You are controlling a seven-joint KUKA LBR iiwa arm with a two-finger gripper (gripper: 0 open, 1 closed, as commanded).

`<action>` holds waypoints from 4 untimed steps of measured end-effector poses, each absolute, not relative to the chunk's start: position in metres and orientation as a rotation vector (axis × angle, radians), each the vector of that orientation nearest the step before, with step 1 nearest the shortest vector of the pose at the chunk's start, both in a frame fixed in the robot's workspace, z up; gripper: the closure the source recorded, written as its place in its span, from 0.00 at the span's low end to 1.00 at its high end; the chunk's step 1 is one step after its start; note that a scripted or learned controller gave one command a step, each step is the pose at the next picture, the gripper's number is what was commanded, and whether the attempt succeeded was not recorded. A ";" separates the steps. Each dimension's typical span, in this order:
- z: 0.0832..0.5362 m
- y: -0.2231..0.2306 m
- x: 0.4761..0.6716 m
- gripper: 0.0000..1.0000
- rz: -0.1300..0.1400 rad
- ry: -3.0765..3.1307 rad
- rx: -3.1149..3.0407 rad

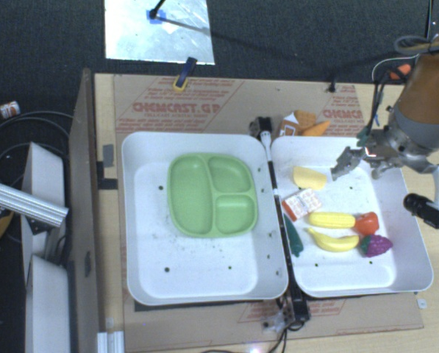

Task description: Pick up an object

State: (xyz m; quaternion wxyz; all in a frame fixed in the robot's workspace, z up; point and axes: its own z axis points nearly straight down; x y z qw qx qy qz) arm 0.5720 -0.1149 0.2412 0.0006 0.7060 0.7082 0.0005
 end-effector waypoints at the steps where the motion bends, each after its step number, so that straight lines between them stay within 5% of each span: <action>1: 0.167 -0.124 0.521 0.00 -0.006 2.224 2.228; 2: 0.081 -0.109 0.500 0.00 0.001 2.222 2.222; 3: 0.095 -0.109 0.503 1.00 0.006 2.221 2.218; 4: 0.230 -0.068 0.528 1.00 0.019 2.224 2.201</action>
